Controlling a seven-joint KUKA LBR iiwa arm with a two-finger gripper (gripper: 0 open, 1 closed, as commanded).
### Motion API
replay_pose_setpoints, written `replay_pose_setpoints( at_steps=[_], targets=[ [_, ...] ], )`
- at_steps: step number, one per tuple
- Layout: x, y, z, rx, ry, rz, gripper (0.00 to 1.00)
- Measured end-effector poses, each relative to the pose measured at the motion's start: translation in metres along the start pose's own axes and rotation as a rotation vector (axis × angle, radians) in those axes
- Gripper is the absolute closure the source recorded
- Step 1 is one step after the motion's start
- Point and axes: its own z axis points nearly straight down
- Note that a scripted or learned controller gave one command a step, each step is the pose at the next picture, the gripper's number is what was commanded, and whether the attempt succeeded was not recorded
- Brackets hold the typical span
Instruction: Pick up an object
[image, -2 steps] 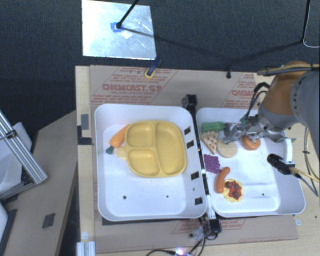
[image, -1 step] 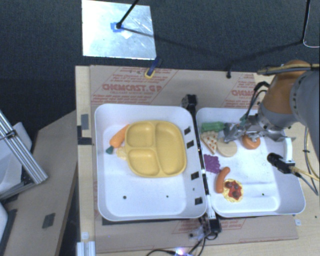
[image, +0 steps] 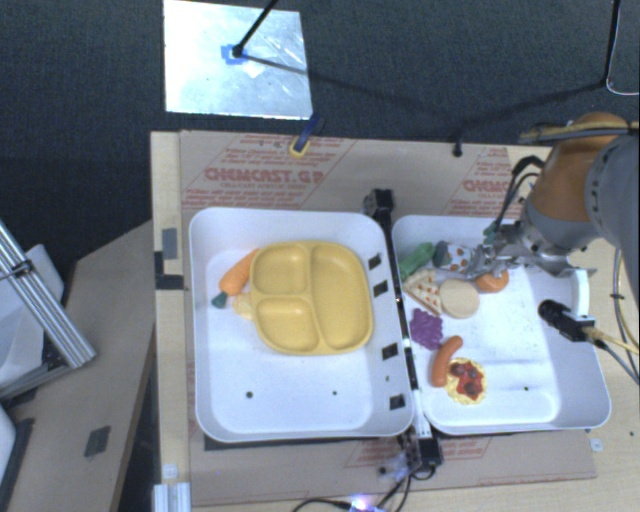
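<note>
My gripper (image: 487, 263) hangs low over the far part of the right bin (image: 530, 400). Directly beneath it lies an orange round toy (image: 492, 283), partly covered by it. Beside that sits a beige round disc (image: 460, 299). To the left lie a white slice with coloured dots (image: 455, 256), a green toy (image: 417, 258) and a waffle-patterned wedge (image: 424, 290). Nearer the front I see purple grapes (image: 426, 327), an orange sausage (image: 445, 360) and a yellow piece with red topping (image: 466, 381).
The left bin (image: 215, 400) holds a yellow divided plate (image: 305, 297) with a toy carrot (image: 236, 273) at its left edge. A black part (image: 562, 320) sticks in over the right bin's right side. The arm (image: 580, 190) enters from the upper right.
</note>
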Motion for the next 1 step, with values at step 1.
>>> replay_pose_setpoints(
  at_steps=[1],
  targets=[
    [-0.0011,0.0006,-0.0438,0.012,0.002,0.0,1.0]
  ],
)
